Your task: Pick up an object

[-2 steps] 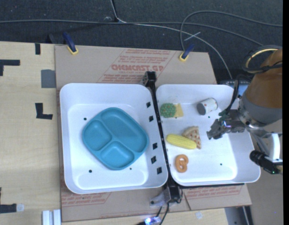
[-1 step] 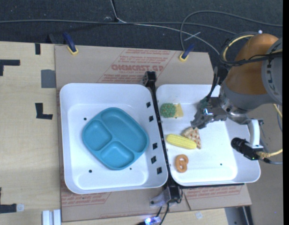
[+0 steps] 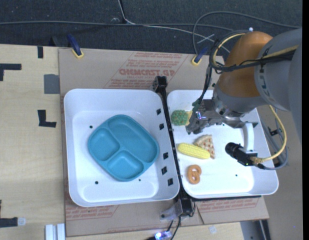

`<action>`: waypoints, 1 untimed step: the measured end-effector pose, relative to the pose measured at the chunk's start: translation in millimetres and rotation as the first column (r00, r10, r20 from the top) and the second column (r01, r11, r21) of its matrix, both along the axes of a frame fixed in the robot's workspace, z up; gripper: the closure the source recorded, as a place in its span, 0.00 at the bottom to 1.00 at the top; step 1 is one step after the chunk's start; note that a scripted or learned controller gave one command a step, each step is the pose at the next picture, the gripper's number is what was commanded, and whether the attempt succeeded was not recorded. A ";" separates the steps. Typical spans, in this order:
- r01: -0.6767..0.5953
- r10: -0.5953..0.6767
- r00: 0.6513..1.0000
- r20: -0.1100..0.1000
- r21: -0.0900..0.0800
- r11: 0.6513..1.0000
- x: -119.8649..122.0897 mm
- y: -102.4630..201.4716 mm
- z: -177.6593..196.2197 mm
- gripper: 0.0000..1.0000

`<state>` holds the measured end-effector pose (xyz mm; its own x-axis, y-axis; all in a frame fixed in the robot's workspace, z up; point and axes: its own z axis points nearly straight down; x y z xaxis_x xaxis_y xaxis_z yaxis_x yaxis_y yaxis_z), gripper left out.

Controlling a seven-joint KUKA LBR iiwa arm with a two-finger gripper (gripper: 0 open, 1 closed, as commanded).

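In the right bin (image 3: 259, 184) lie a green broccoli floret (image 3: 180, 117), a yellow corn cob (image 3: 193, 151), a tan waffle-like wedge (image 3: 206, 144) and an orange pretzel (image 3: 194, 174). My gripper (image 3: 196, 122) hangs low over the bin's upper left part, just right of the broccoli and just above the wedge. I see nothing held in it. The wrist above hides part of the bin floor.
The left bin (image 3: 76, 114) holds a blue divided plate (image 3: 123, 147). A black divider (image 3: 167, 134) runs between the bins. Cardboard lies under both bins, with clamps at its far edge. Bare floor shows in the right bin's near right part.
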<state>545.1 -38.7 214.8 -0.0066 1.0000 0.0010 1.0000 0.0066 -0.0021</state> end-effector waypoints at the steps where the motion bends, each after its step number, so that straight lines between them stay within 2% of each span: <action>1: -0.001 0.001 1.000 0.003 0.000 1.000 22.9 48.5 12.4 1.00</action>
<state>568.0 9.7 227.2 -0.0071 1.0000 0.0014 1.0000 0.0071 0.0005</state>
